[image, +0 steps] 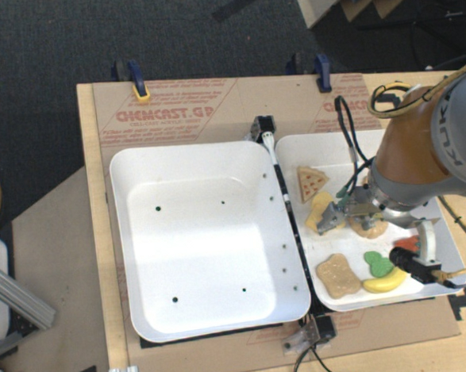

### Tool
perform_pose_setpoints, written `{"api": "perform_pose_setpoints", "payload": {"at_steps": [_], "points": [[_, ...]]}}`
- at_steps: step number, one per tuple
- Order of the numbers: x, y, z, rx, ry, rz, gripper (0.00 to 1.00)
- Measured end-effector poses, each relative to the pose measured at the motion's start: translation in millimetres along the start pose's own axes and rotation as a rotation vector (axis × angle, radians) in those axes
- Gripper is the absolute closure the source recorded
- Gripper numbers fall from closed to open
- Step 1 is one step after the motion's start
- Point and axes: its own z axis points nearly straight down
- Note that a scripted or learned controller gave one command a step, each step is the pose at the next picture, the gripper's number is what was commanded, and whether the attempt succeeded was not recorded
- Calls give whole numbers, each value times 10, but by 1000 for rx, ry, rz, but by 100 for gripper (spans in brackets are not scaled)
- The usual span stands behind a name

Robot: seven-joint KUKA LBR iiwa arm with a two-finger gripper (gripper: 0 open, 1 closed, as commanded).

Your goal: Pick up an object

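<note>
Yellow cheese wedge (320,208) lies in the right bin (336,299), below the pizza slice (311,182); the claw (328,220) hangs at it, likely for a grab; whether it holds anything I cannot tell.

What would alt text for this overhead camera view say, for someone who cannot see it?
A grey robot arm with an orange band reaches from the right, its gripper low over toy food in the right-hand shallow white bin: a tan pizza wedge, a yellow cheese piece, a tan bread slice, a green piece and a yellow banana.
</note>
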Motion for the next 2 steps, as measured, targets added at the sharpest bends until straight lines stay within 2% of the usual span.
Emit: {"api": "perform_pose_setpoints", "payload": {"at_steps": [1, 2], "points": [[-7, 36, -161, -13, -4, 0, 100], [-6, 34, -156, -12, -4, 0, 0]]}}
